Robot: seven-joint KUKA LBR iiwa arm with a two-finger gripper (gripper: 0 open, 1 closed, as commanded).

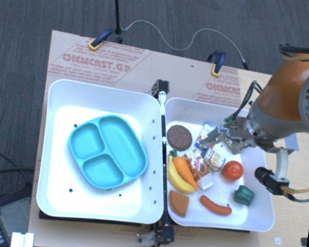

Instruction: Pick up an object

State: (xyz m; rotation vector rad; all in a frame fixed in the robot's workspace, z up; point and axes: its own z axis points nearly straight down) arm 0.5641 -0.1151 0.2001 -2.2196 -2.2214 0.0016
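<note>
Reaching in from the right edge of the right bin [266, 220] and hanging the gripper [219, 136] over the middle of its back half, low above a crowded heap of toy food. Cannot tell whether the claw is released or clenched; too dark and too foreshortened against the clutter to judge, and nothing seen held in it.

Probably aimed here because of the density: more to catch in the heap than out at the bare corners. Taking as the likeliest target the small printed packet [215, 158] just in front of the gripper, near the bin's centre, beside the tomato [232, 170] on its right and close to the carrot [184, 172] on its left. Seems to lie with its long axis running roughly back to front, leaning a little toward the left edge; hard to say which end leads, given the crumpled print.

Lying alongside: the carrot slanting from back-left to front-right, over the banana [176, 178] curving along the left wall. Resting apart near the front edge, the sausage [215, 205], with its length across the bin, left to right.

Sitting well clear in the left bin [49, 133], a blue divided plate [108, 151]
</note>
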